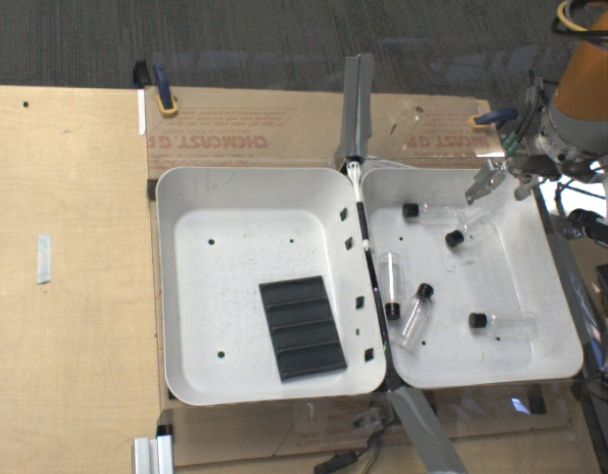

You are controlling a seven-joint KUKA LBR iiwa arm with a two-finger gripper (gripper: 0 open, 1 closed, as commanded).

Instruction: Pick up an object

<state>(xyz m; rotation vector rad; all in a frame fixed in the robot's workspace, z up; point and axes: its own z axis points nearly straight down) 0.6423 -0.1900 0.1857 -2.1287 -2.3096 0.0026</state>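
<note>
The right bin [551,294] holds several clear vials with black caps. One vial [391,276] lies along the bin's left wall and a second [416,316] lies tilted beside it. A third [466,231] rests near the bin's middle, with others at the back [422,209] and the front right [503,325]. A black ribbed block [302,327] lies flat in the left bin [186,265]. My gripper [502,187] hangs over the right bin's back right corner, above the vials. Its fingers [480,184] stand open with nothing between them.
A grey divider bar [356,117] runs between the two bins at the back. Blue clamps [163,92] hold brown cardboard behind the bins. A bare wooden bench top [67,265] stretches to the left.
</note>
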